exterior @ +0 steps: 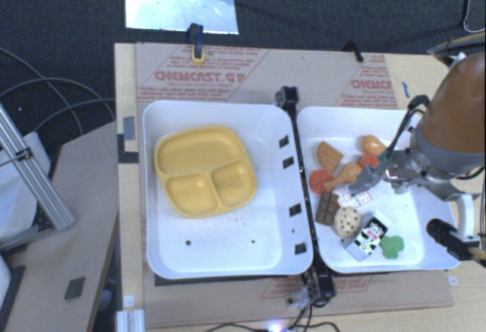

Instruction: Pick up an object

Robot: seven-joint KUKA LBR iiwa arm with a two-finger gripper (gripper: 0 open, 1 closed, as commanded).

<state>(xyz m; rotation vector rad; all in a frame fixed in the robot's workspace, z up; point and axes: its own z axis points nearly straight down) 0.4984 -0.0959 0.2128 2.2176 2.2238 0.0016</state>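
Gripper [363, 194]: fingers' spread cannot be told, low over right bin [425, 258] clutter. Cookie [347, 222]: likely light, rigid; grip across rim.

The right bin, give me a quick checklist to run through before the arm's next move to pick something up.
1. Hand over the right bin: ok, it is low among the toys.
2. Item between its fingers: cannot tell, the wrist hides them.
3. Targets in reach: ok, the cookie, brown bar and drumstick lie close by.
4. Clutter: not ok, those items crowd together, so a grasp may catch two.
5. Isolated option: ok, the green piece lies near the front wall, touching only the patterned block.
6. Left bin: ok, the yellow tray lies apart from the work.
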